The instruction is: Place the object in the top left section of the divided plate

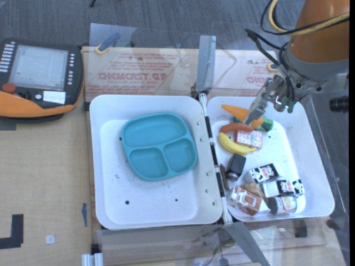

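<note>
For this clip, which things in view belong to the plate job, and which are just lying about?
Belong to the job:
divided plate, in the left bin
gripper, over the carrot in the right bin

Lying about:
banana
black block
small cartons
teach pendant

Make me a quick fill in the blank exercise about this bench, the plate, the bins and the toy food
1. The teal plate lies in the ____ bin.
2. The plate has ____ sections.
3. The banana lies in the ____ bin, below the carrot.
4. The gripper hovers over the ____ bin.

Missing words: left; three; right; right
</note>
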`<state>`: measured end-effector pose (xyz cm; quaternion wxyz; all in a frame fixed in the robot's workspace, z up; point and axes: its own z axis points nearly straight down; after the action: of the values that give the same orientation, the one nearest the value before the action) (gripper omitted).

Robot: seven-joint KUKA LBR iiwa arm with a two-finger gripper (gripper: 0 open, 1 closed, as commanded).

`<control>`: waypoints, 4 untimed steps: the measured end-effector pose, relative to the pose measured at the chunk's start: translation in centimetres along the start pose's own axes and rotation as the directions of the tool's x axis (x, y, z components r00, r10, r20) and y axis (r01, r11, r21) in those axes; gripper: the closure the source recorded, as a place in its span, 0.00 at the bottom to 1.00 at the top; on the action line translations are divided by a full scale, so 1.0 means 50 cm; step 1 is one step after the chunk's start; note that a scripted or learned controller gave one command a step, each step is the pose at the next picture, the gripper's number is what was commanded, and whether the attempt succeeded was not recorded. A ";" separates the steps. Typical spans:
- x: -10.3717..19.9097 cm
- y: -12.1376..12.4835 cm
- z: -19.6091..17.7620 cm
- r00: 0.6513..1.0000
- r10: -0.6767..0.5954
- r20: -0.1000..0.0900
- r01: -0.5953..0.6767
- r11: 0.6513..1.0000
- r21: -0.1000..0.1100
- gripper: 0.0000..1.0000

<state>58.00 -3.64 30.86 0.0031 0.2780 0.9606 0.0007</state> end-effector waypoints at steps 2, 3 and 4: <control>-0.003 0.001 -0.022 1.000 0.001 0.006 -0.001 1.000 -0.004 1.00; 0.115 0.066 0.109 0.990 -0.142 -0.004 0.142 0.990 0.001 1.00; 0.114 0.066 0.109 0.990 -0.141 -0.004 0.141 0.990 0.000 0.00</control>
<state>54.95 2.18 25.41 0.0012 0.2094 0.9778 0.0007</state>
